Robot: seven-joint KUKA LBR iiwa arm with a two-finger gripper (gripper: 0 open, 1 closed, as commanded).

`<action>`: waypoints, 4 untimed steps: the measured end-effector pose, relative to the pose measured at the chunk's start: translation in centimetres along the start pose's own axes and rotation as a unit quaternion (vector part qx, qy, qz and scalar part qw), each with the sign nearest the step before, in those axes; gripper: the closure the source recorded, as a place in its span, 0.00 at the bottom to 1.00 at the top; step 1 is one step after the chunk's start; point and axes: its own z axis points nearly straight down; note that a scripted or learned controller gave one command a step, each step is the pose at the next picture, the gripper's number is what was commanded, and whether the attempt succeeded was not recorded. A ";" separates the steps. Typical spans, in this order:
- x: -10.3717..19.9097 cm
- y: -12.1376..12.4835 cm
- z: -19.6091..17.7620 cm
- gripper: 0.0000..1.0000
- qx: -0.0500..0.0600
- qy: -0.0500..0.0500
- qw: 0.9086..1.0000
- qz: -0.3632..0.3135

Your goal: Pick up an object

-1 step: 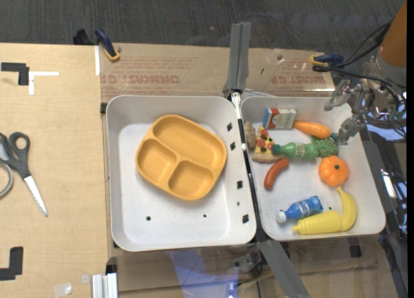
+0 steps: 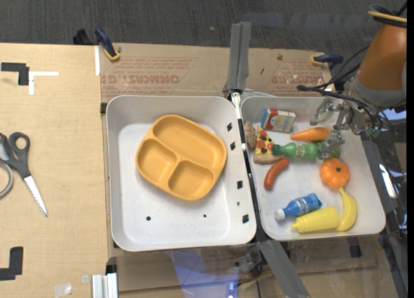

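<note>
**Nine toys in the right bin, nothing lifted yet**

Nearest the camera in the shallow white right-hand bin (image 2: 372, 180) lie a yellow plastic squeeze bottle (image 2: 315, 221), a curved yellow toy banana (image 2: 348, 210) touching its end, and a small blue bottle with a white cap (image 2: 299, 206) just above them. Further back sit a round orange toy fruit (image 2: 334, 173), a red toy sausage (image 2: 275, 172), a slice of toy pizza (image 2: 262, 147), and a green bottle lying on its side (image 2: 299, 151). Beyond those, an orange toy carrot (image 2: 310, 135) and a small red-and-white carton (image 2: 279, 120) lie close to the far wall.

The two-finger metal gripper (image 2: 336, 136) hangs over the carrot's right tip and the green bottle's end, fingers pointing down and spread, nothing between them. Any item will do; the carrot looks the likeliest target. To grip well, I would centre the fingers across its narrow width, clear of the bottle, and descend fully before closing.

The left white bin (image 2: 123, 180) holds a yellow three-compartment plastic plate (image 2: 181, 156). The bench is pale wood, with grey-handled scissors (image 2: 22, 167) at left, cardboard behind the bins, and dark carpet beyond.
</note>
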 end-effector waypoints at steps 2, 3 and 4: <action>12.7 -0.7 1.3 0.00 0.000 0.001 0.998 0.062; 11.3 4.3 1.4 0.00 -0.001 0.001 0.998 0.067; 14.4 10.9 1.4 0.00 0.000 0.002 0.994 0.107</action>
